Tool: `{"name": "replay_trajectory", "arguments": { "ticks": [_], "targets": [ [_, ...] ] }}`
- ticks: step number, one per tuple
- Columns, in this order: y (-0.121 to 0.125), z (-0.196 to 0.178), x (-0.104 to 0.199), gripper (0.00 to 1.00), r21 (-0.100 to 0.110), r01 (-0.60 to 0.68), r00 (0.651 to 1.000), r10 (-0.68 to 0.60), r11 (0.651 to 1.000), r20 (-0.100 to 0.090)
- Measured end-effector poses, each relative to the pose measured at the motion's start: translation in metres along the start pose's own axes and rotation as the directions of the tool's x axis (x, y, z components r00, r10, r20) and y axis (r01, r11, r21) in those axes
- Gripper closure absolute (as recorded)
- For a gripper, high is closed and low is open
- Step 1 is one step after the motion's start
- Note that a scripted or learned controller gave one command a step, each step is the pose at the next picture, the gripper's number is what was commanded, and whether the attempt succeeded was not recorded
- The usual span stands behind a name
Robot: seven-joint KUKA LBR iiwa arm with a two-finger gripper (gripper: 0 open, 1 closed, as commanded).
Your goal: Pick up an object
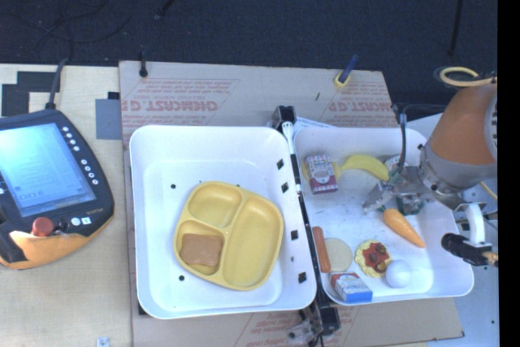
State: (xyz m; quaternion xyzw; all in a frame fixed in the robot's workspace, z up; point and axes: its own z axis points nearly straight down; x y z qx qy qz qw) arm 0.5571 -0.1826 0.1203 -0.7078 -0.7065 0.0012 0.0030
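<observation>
Counter (81,288): light wood, with a sheet of printed cardboard under both bins.
Left bin (154,175): white and shallow; it bears the yellow tray.
Right bin (455,280): white, touching the left bin along a dark centre seam; the toy food lies in it.
Arm (463,134): grey with an orange band, reaching in from the right over the right bin's far right part.
Control pad (45,183): grey with a lit screen, lying on the counter left of the bins, well apart from them.
Yellow tray (244,232): three compartments, sitting in the middle of the left bin; a brown slab (201,249) fills the front left compartment.
Hand (396,195): low in the right bin, between the banana and the carrot; whether its grip is wide or narrow cannot be told, and nothing is seen in it.
Banana (364,166): yellow, toward the bin's far side, just left of the hand.
Carrot (404,227): orange, tilted, just in front of the hand.
Red carton (322,173): beside the banana, near the seam.
Sausage (322,248): reddish stick along the seam, touching a pale disc (338,256).
Pizza piece (374,257): red topped, next to a white ball (398,274).
Small box (351,287): red and blue, at the front wall.
</observation>
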Motion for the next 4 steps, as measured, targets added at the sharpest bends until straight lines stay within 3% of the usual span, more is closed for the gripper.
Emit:
{"name": "replay_trajectory", "arguments": {
  "ticks": [1, 2, 3, 4],
  "targets": [
    [-0.018, 0.033, 0.01, 0.0, -0.004, 0.001, 1.0, -0.001, 1.0, 0.001],
    [-0.081, 0.033, 0.057, 0.0, -0.005, -0.002, 1.0, 0.002, 1.0, 0.001],
    [-0.08, 0.025, 0.057, 1.0, -0.004, -0.007, 1.0, 0.007, 1.0, -0.003],
    [-0.082, -0.084, 0.118, 1.0, -0.001, 0.003, 1.0, -0.003, 1.0, 0.001]
  ]
}}
